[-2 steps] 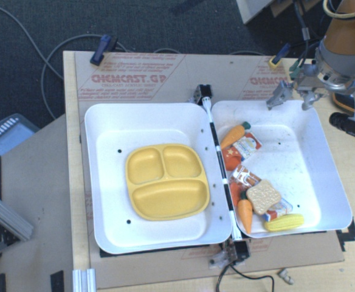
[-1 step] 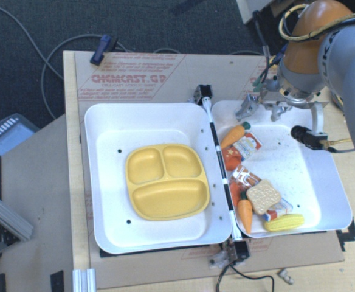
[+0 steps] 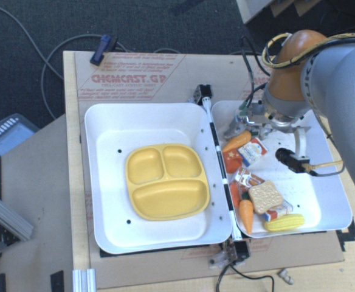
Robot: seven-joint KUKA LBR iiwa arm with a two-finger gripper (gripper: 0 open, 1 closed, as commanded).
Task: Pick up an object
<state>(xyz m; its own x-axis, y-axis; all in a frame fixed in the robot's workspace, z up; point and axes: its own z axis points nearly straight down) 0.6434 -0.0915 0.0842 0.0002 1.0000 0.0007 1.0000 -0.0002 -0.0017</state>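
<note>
My claw [image 3: 250,121] is hanging low over the right bin [image 3: 329,187], at its far left corner; I cannot tell its state. An orange carrot [image 3: 237,142] is lying just beneath me, with a cracker [image 3: 265,196] and corn [image 3: 282,223] farther toward the near edge.

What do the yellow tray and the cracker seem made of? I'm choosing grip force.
Yellow tray: likely molded plastic, smooth with a soft sheen and rounded compartment edges. Cracker: tan, matte, dotted surface; probably a plastic or foam toy, though the look leaves that open.
</note>
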